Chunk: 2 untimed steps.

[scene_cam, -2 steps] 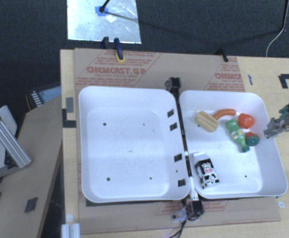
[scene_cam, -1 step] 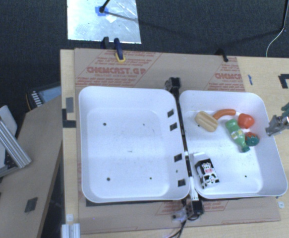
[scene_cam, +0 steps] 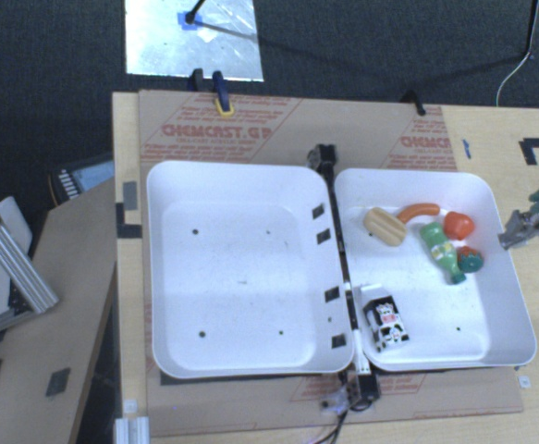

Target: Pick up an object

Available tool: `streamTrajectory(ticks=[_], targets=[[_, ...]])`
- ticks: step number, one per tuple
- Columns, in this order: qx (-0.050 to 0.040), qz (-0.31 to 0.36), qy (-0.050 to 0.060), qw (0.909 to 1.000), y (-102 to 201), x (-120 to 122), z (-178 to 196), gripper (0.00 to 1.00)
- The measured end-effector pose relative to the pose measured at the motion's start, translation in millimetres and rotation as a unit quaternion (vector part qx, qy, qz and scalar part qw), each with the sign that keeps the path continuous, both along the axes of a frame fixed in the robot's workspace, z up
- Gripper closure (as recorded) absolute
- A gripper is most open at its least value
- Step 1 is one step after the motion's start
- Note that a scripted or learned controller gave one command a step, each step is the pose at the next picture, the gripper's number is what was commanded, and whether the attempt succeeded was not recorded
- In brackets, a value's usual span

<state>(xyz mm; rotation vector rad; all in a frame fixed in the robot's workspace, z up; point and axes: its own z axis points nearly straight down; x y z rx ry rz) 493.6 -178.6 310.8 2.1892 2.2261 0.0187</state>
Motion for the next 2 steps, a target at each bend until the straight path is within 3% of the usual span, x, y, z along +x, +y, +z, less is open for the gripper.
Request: streamTrajectory(ticks=[2], targets=[[-0.0007, 0.005, -0.004, 1.0, 0.3, 2.2, 22.0, 1.0]])
